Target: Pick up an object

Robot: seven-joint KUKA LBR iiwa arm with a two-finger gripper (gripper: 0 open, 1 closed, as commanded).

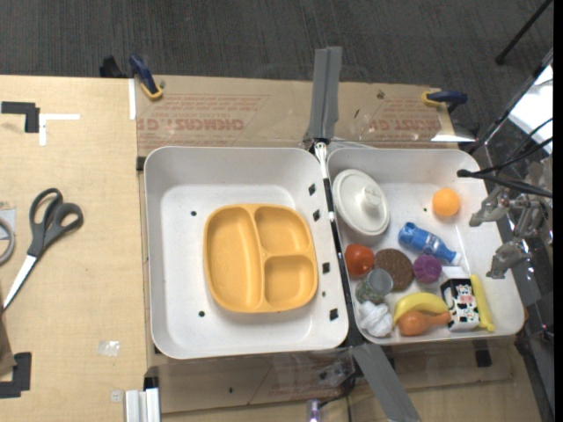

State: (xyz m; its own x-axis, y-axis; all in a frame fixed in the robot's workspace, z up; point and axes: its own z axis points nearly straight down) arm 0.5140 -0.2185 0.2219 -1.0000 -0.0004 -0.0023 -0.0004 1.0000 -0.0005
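Gripper (503, 236) hangs at the right bin's (400, 158) right edge; whether it is open I cannot tell. Orange ball (446, 202), near the back edge, stands apart: descend centred.

Glossy white plastic bins (167, 236), matt yellow plastic tray (261, 258), pale wood bench (70, 306)

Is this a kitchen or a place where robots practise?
Probably a robot practice bench, not a kitchen: two white bins clamped to cardboard, toy food like a banana, and a metal gripper at the right edge.
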